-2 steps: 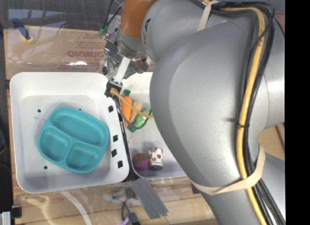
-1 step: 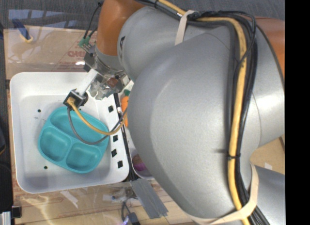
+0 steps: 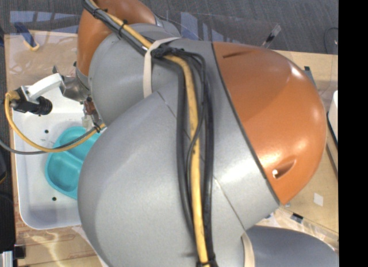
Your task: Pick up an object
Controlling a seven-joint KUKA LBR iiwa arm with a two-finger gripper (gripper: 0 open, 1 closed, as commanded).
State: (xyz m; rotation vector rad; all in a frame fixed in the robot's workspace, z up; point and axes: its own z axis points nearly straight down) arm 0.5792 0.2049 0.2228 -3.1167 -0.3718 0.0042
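A teal, scoop-shaped plastic object [image 3: 64, 162] lies in the left white bin [image 3: 34, 202], partly hidden under my arm. My gripper [image 3: 89, 115] hangs over the bin's right part, just above the teal object's upper edge. Its tip is mostly covered by the grey arm body [image 3: 172, 174]. Whether it touches the teal object cannot be made out.
The arm's large grey and orange links [image 3: 270, 122] cover the right bin and most of the bench. A white bracket with a black sensor and yellow cable [image 3: 31, 102] sticks out left of the wrist over the left bin. The bench's wooden edge [image 3: 40, 47] runs behind the bin.
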